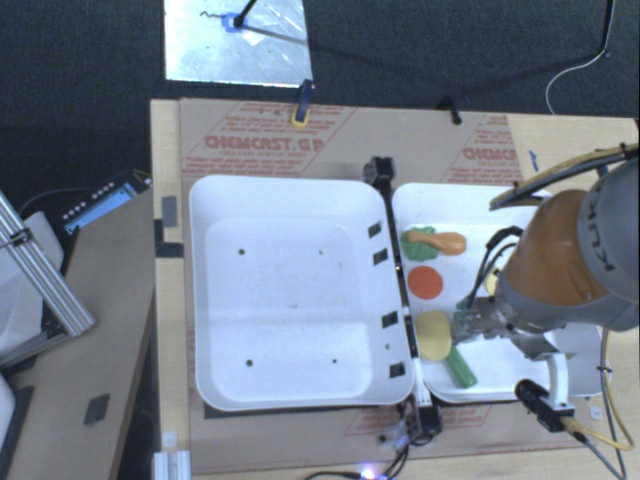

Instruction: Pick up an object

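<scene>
The right bin [470,196] holds several small objects. An orange piece with a green end [436,240] lies near its back left. A red disc [427,282] sits just in front of that. A pale yellow lump [434,335] rests by the divider, and a green stick [460,367] lies beside it near the front wall. My gripper [468,321] comes in from the right, low over the bin, right next to the yellow lump and just above the green stick. The orange-banded wrist [550,253] hides the bin's right half.
The left bin [290,288] stands beside the right one, with black clips [385,258] along the shared divider. Cables and a black connector [540,403] hang near the front right corner. A reflective sheet [238,26] lies on the floor behind the bench.
</scene>
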Controlling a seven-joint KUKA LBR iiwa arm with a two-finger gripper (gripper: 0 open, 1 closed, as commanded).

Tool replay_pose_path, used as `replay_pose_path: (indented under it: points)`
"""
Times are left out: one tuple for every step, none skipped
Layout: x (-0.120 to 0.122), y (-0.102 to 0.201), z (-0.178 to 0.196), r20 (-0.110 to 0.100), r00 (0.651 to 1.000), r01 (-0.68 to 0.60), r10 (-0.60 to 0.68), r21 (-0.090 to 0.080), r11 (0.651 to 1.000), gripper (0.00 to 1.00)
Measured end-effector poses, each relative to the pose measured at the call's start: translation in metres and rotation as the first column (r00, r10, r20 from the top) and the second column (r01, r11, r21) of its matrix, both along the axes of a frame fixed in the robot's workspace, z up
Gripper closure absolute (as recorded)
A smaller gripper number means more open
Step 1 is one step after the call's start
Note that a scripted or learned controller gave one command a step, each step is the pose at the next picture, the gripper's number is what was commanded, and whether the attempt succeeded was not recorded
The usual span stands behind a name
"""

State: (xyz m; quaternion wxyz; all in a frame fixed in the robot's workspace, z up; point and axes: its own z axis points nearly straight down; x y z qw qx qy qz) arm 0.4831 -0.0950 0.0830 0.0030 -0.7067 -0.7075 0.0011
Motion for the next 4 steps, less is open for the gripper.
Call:
replay_pose_path:
  points:
    - [0.037,0.061,0.108,0.020,1.000,-0.011,0.011,-0.001,1.000,1.00]
    - [0.104,0.111,0.158,0.017,1.000,-0.010,0.010,-0.002,1.000,1.00]
    - [0.115,0.158,0.271,0.020,1.000,-0.009,0.009,0.000,1.000,1.00]
    - [0.109,0.237,0.370,0.019,1.000,-0.013,0.013,0.003,1.000,1.00]
